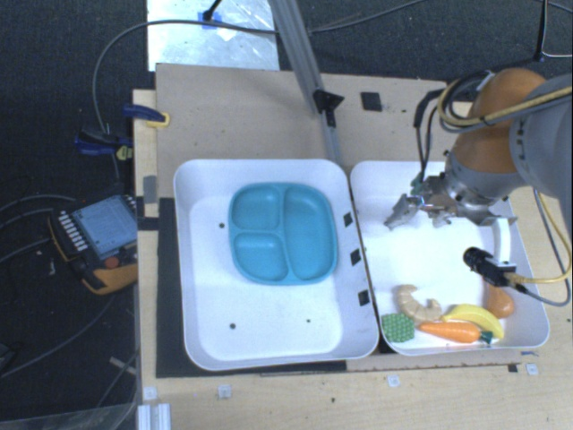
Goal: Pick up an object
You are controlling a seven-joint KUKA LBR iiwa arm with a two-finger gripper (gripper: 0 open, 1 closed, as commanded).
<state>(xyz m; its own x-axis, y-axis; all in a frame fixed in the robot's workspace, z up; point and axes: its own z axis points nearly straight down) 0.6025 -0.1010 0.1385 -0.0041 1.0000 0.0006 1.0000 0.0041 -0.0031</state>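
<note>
My gripper (pixel 397 215) hangs over the upper left part of the right bin (pixel 430 258), pointing left and down. Several small objects lie apart from it in that bin's front right corner. They are a beige curved piece (pixel 417 304), a yellow banana (pixel 474 315), an orange carrot (pixel 448 331), a green textured piece (pixel 398 328) and a brown rounded item (pixel 500 303). The gripper is well above and to the left of this cluster, with bare white bin floor beneath it.
The left bin (pixel 206 267) holds a blue divided plate (pixel 283 233). A grey pole (pixel 300 43) slants down to the bins' back edge. A black fitting with a white bracket (pixel 483 260) hangs off the arm over the right bin. Cables and tools lie left of the bench.
</note>
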